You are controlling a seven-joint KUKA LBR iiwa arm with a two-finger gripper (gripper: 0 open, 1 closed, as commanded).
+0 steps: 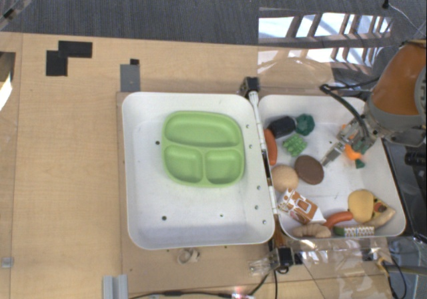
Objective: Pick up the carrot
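The gripper (348,146) hangs over the right side of the right bin (393,177), its fingers pinched around a small orange carrot (353,153) with a green tip that shows just below them. The grey arm (400,101) with its orange band comes in from the right edge and angles down and leftward, black cables looping past its wrist.

Going left to right: the left bin (143,177) holds a smooth light-green divided plate (202,147) with three compartments. In the right bin, an orange-red sausage (271,145) lies along the left wall. Beside it sit a black block (281,125), a dark green ridged piece (305,123) and a lighter green knobbly piece (294,145). Lower come a tan rounded ball (285,176), a flat brown oval disc (309,169), a printed packet (298,205) and a pale peanut-shaped item (311,230). Near the front right corner rest a yellow pear-like fruit (361,205) and a red sausage (339,218).
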